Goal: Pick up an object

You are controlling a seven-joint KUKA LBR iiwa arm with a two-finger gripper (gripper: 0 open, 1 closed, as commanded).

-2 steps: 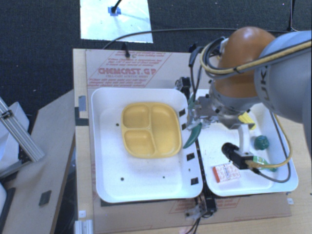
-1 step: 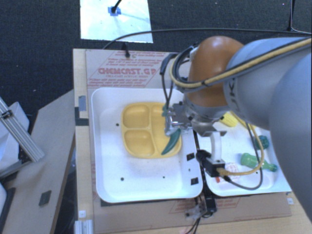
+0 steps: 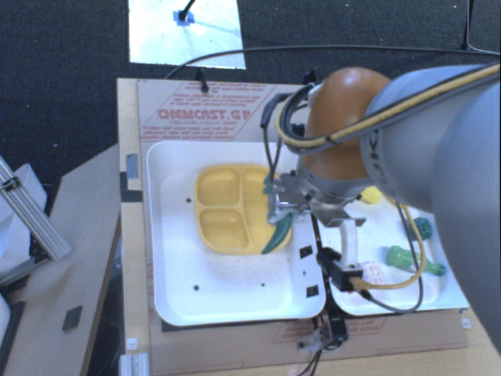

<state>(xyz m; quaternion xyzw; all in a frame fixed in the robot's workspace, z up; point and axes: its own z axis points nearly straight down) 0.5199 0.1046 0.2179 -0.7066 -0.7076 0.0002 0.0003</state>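
A yellow divided tray [image 3: 227, 208] lies in the left white bin [image 3: 176, 288]. My gripper [image 3: 276, 208] hangs over the tray's right edge, under the orange wrist. A dark green, curved pepper-like object [image 3: 279, 232] slants down from between the fingertips, its lower tip over the tray's right corner. The gripper is shut on its upper end. The arm hides much of the right bin [image 3: 438, 292].
In the right bin lie a green bottle-shaped toy [image 3: 407, 258], a teal object [image 3: 423, 227], a yellow piece [image 3: 372, 197] and a small white and red item [image 3: 374, 272]. Cables loop off the wrist over the divider. Cardboard lies beneath the bins.
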